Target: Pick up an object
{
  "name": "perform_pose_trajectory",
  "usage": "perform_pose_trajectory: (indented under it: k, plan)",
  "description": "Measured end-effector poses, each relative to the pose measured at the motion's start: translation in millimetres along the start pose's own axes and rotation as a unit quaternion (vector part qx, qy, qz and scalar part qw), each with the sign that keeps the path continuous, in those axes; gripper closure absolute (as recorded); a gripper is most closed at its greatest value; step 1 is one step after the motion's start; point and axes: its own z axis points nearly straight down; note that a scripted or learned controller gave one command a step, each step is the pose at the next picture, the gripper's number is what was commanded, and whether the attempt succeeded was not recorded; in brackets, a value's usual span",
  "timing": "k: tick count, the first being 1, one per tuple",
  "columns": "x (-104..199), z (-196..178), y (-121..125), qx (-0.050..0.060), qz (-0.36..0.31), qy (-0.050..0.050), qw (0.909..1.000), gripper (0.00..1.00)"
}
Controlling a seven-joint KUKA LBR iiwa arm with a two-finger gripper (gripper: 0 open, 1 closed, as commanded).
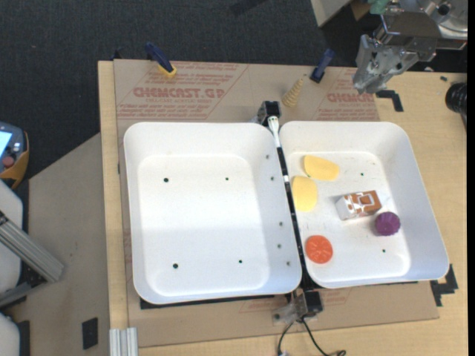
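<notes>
- The hand (373, 73) hangs at about one o'clock in the camera view, over the cardboard-covered worktop (223, 87) just beyond the far rim of the right bin (423, 199). Nothing sits in it, and how far it stands open I cannot tell from this slanted view.
- Nearest to it, inside the right bin, lies a yellow piece (320, 167) toward eleven o'clock of that bin; a second yellow piece (304, 193) lies just below it, close against the wall next to the left bin (148, 221).
- Near the bin's centre sits a small white and orange box (358, 204), with a purple ball (387, 223) just beside it at its four o'clock, possibly touching.
- A red-orange disc (320, 249) lies toward seven o'clock of the bin, apart from the rest.
- Any of these five could be the object to pick; none is lifted yet.
- Risks, as I judge them: the flat yellow pieces and the disc give little height to close on, so the hand may slip off them. The piece by the wall leaves scant room on that side. A descent on the box could nudge the ball, which would likely roll.
</notes>
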Motion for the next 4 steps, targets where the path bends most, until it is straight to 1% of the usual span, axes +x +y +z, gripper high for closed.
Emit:
perform_pose_trajectory:
  k: [1, 2, 3, 4]
  plan:
    - [42.9, 0.1, -50.5, 0.000, 0.000, 0.000, 1.0000, 1.00]
    - [97.0, 1.5, -48.4, -0.001, 0.000, 0.000, 1.0000, 1.00]
    - [160.9, 1.7, -48.3, -0.002, -0.001, 0.000, 1.0000, 1.00]
    - [182.5, 1.5, -47.7, -0.002, 0.002, 0.000, 1.0000, 1.00]
